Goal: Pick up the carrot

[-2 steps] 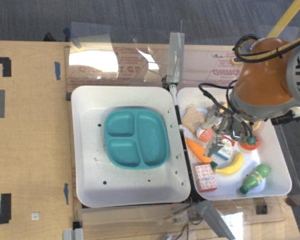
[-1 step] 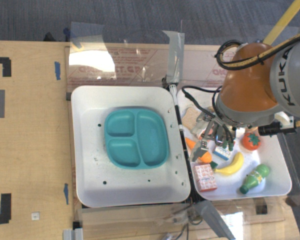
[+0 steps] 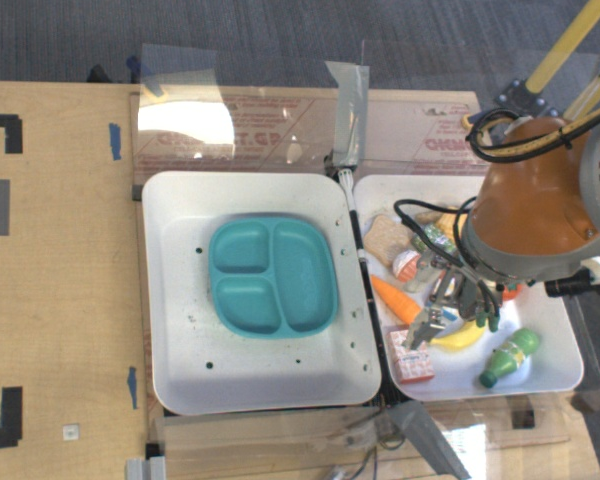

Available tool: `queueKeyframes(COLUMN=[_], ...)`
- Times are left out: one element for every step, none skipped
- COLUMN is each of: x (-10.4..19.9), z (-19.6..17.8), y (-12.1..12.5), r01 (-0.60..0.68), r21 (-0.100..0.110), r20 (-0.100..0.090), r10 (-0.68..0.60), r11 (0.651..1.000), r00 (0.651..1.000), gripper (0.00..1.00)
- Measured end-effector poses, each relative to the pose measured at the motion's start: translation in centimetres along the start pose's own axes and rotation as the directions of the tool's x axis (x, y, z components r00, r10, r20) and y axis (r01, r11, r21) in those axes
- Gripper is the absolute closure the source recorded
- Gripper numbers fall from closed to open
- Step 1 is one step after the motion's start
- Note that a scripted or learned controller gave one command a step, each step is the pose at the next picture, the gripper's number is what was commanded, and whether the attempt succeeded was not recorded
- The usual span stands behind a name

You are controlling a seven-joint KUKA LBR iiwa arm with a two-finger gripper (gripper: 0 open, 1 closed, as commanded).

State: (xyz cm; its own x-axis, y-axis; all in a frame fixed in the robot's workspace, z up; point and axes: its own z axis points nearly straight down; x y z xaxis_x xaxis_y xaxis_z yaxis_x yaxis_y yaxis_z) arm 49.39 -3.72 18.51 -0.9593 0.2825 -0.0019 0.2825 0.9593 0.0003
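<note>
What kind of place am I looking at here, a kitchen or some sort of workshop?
Most likely a robotics lab test bench, not a kitchen. Two white bins sit taped to a wooden bench; the food, like the carrot and the green bottle, looks like toys; and a cabled robot arm reaches in over them.

Two bins stand side by side on the bench; the left bin [image 3: 170,268] holds a divided tray [image 3: 273,276] near its middle; the right bin [image 3: 565,353] holds all the small things. My arm [image 3: 535,203] reaches in from the right and hangs over the right bin; my gripper [image 3: 427,330] is low, just right of the carrot [image 3: 394,299]. The carrot lies near the left wall of this bin, at a slant; behind it lies a small can [image 3: 407,264], and further back a slice of bread [image 3: 385,236]. In front of the carrot a small packet [image 3: 411,360] lies; right of the packet a banana [image 3: 463,336] lies, partly under my gripper; a bottle [image 3: 509,358] lies at the front right.
</note>
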Motion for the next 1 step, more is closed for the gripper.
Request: queueKeyframes(x=[0.22], z=[0.03], y=[3.25], r01=[0.105], r21=[-0.001], r20=[0.002], r10=[-0.105], r11=[0.994], r00=[0.994], gripper=[0.0])
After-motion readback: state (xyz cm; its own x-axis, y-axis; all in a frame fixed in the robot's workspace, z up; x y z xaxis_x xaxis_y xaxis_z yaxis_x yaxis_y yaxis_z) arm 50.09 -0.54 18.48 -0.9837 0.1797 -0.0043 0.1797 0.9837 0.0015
